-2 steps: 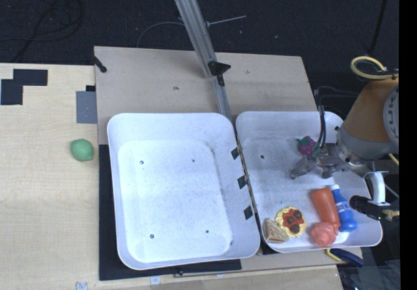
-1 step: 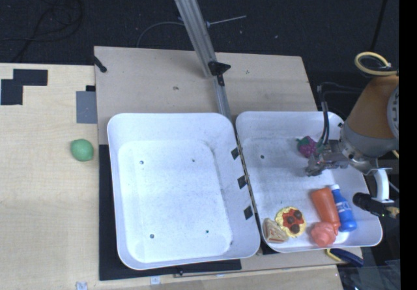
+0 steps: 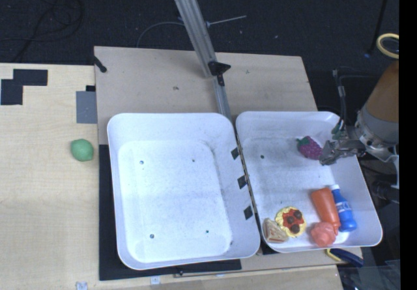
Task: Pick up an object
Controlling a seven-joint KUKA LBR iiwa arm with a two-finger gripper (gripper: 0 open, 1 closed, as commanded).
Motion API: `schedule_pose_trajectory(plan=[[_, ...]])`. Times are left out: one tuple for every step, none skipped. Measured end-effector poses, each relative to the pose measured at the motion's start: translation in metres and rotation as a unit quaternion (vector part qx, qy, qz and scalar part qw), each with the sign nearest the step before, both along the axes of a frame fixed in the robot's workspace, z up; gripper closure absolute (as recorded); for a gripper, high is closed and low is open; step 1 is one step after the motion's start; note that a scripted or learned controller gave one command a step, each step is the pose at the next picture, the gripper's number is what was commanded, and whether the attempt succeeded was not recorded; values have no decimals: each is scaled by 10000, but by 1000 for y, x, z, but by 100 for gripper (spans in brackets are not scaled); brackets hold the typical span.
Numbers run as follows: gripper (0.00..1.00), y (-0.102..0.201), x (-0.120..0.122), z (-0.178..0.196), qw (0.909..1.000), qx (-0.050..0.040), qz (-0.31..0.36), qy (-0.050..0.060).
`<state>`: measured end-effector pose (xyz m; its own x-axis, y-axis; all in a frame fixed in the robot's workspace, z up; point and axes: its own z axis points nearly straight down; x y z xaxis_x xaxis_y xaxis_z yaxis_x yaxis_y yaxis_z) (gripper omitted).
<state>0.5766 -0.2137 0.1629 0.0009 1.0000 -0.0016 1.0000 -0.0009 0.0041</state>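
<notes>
Down at the near edge of the right bin (image 3: 273, 127), 5 toys huddle in 1 corner: 1 sandwich (image 3: 275, 231), 1 pizza (image 3: 291, 221), 1 pink lump (image 3: 324, 234), 1 orange bottle (image 3: 324, 204) and 1 blue bottle (image 3: 343, 208). Farther back, 1 purple toy (image 3: 311, 147) sits alone, so it is easy to reach. Just beside it hangs the tool (image 3: 331, 154); whether it is spread, I cannot tell. Next door, the left bin (image 3: 124, 127) sits on the tabletop (image 3: 39, 178) with 1 green ball (image 3: 82, 150).

white bins (image 3: 130, 127), purple toy (image 3: 311, 147), green ball (image 3: 82, 150)
</notes>
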Motion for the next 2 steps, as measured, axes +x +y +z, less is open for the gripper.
schedule_pose_trajectory(plan=[[100, -8, -1, 45, 10000, 1, 2, 2], [100, -7, -2, 108, 10000, 1, 4, -5]])
